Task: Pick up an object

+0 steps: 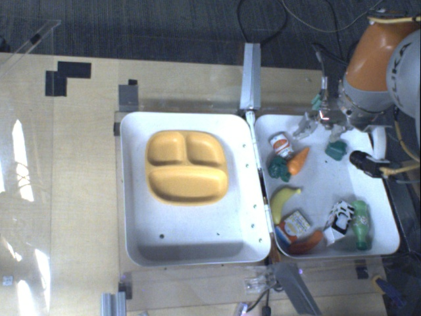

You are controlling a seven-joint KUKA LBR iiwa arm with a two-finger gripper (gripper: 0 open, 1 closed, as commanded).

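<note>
My tool [321,125] hangs over the far edge of the right bin [388,242], fingers spread open with nothing between them. The nearest thing to take is the small teal block [336,150], lying just toward the near side and slightly right of the tool, close to the bin's far right corner. It is squat and chunky, no clear long axis. The carrot [298,160] lies a little further, slanting toward the bin's middle, beside a small can [281,144]
</note>
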